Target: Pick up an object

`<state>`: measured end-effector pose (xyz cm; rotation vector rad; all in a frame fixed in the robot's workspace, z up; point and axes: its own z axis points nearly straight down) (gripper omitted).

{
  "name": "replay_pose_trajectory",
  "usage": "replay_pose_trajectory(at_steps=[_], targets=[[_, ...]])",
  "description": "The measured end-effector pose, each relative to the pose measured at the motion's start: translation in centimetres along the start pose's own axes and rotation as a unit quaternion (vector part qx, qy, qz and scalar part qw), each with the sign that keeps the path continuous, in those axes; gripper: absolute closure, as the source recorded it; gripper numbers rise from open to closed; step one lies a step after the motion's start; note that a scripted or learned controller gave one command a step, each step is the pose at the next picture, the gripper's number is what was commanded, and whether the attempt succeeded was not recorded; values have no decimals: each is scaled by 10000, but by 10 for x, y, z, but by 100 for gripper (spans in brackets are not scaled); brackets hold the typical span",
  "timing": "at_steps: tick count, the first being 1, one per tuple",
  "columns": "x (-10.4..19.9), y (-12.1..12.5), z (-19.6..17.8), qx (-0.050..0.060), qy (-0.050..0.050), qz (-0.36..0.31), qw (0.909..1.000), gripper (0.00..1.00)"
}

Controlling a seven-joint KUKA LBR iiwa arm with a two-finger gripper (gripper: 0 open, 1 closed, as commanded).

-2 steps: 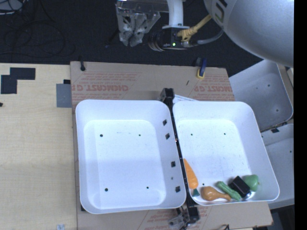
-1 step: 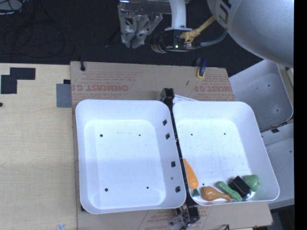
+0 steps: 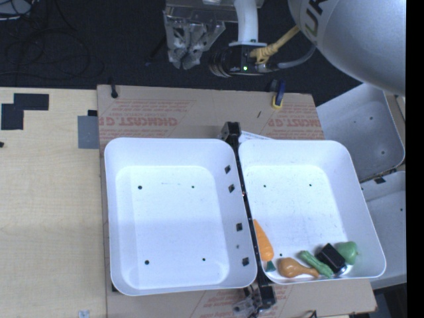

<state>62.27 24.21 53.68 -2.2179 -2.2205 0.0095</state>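
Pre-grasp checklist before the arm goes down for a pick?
1. Pickable things present: ok. Orange carrot-shaped piece, tan piece, green piece, black block and green round piece lie in the right bin.
2. Target isolated: not ok. They crowd the bin's near corner, several touching.
3. Wall clearance: not ok. The carrot-shaped piece lies along the divider side; the others hug the near wall.
4. Gripper clear of the bins: ok, it is up at the far edge of the view.
5. Finger state: cannot tell.
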Motion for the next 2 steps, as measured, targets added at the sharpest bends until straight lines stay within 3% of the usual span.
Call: replay_pose_trajectory(at_steps=[2], targets=[[0,-14,0,0,1,-11,10000,100]])
